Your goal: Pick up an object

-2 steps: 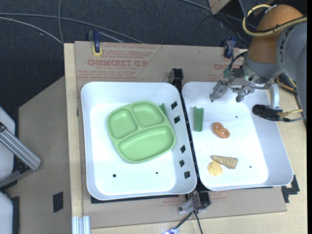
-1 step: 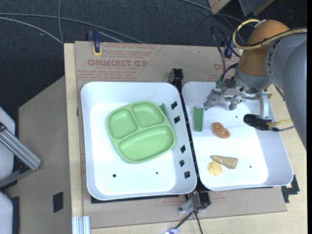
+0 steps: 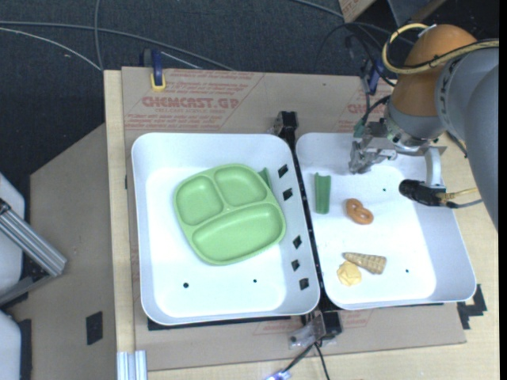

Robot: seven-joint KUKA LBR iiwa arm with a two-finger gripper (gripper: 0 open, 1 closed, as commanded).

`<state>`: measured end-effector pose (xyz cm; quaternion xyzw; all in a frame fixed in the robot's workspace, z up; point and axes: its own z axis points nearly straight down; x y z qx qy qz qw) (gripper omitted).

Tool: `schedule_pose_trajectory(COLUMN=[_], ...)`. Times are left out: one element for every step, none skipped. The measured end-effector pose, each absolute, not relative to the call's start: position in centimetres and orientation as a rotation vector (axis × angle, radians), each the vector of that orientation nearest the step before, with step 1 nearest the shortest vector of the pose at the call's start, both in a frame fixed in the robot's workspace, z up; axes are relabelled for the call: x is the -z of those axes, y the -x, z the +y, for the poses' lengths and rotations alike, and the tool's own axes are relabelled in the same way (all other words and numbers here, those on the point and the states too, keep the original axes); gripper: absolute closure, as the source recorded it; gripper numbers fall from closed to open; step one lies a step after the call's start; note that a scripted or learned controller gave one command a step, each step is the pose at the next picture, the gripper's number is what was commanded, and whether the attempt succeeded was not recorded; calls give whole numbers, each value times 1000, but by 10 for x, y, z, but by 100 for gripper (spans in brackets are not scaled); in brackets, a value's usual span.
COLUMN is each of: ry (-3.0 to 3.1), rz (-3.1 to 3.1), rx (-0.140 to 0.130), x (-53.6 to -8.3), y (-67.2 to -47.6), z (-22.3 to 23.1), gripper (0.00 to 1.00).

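In the right bin (image 3: 432,283) lie a green stick-shaped piece (image 3: 322,193) near the left wall, an orange-brown pretzel-like piece (image 3: 359,211) in the middle, a tan cone (image 3: 366,262) and a small yellow lump (image 3: 348,274) towards the front. My gripper (image 3: 361,162) hangs over the bin's back part, above and to the right of the green piece and behind the pretzel piece. Nothing shows between its fingers.
The left bin (image 3: 158,291) holds a green divided plate (image 3: 230,213). A black divider with clips (image 3: 295,204) runs between the bins. A black and yellow cable piece (image 3: 424,192) hangs over the right bin's right side. My arm (image 3: 444,77) fills the upper right.
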<state>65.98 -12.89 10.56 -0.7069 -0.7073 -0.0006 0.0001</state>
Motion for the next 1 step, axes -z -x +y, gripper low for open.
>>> schedule_pose_trajectory(ry=[2225], rz=[-2227], rx=[7], x=[-171], y=[-662], z=[-128], gripper=[100])
